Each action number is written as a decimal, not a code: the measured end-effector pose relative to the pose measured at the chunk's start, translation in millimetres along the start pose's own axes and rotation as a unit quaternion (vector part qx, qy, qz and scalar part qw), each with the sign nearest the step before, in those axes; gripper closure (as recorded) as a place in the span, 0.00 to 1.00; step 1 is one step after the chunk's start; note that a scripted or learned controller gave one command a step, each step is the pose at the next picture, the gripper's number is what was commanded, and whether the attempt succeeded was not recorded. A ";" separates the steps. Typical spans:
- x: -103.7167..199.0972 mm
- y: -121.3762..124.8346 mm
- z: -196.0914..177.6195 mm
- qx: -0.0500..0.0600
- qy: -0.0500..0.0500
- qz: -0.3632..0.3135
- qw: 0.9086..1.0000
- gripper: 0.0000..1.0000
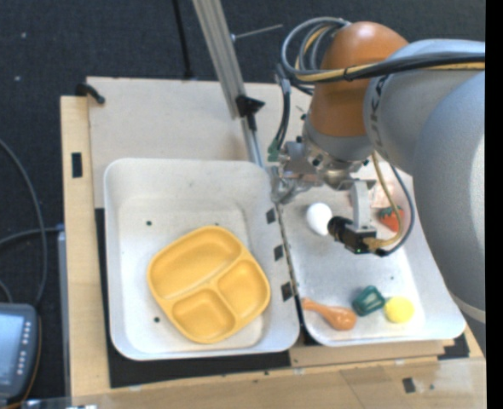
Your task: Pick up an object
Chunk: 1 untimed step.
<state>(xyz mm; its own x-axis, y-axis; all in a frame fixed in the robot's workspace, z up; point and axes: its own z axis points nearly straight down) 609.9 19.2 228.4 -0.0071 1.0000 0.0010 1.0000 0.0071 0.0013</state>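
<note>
My gripper [283, 184] hangs below the orange wrist band, over the far left edge of the right bin [430, 301], close to the wall between the two bins. A white egg-shaped object [318, 218] lies just right of it, a short way apart. A small red-orange object [390, 220] peeks out further right, partly hidden by the arm's cables. At the bin's near edge lie an orange spoon-like piece [331, 313], a green block [368, 300] and a yellow ball [398, 311]. I see nothing held in the gripper.
The left bin [128, 228] holds a yellow divided plate [208, 283]. A slanted aluminium post [226, 66] rises behind the bins, close to the gripper. The arm's grey bulk covers the right bin's far right side.
</note>
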 end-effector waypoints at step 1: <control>46.8 11.9 3.8 0.000 0.000 0.000 1.000 1.00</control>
